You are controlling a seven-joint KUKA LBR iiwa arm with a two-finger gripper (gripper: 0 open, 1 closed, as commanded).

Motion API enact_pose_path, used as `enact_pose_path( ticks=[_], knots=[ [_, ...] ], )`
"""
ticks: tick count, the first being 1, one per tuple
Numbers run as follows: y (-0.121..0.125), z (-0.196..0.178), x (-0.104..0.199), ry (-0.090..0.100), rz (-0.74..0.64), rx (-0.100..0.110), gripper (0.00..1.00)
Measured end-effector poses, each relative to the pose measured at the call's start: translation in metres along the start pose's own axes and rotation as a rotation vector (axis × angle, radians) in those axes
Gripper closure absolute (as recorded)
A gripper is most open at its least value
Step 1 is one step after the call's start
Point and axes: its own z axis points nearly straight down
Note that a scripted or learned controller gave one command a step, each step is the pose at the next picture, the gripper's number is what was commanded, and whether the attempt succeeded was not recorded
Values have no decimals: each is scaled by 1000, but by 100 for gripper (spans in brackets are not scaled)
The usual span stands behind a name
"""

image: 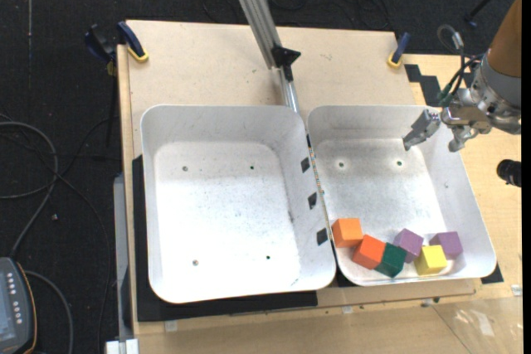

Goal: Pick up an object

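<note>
Nearest, along the lower edge of the shallow white right-hand bin [465, 186], six small cubes cluster: a light orange cube [348, 230], a darker orange cube [370, 249], a green cube [391, 260], a yellow cube [431, 259] and two purple cubes [408, 241] [449, 243]. To the left, the shallow white left-hand bin [158, 178] rests on the tan wooden counter [216, 66]. Farther back, at the right of the frame, the two-finger tool [438, 135] hangs above the right bin's upper right corner, fingers spread apart, gripping nothing, well apart from the cubes.
</note>
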Motion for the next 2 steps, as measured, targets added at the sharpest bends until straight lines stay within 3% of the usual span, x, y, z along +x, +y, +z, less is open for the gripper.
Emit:
enact_pose_path(
  ticks=[1,2],
  knots=[
    [4,173,49,2,-12,-2,0],
    [59,169,-13,-1,-6,-7,0]
  ],
)
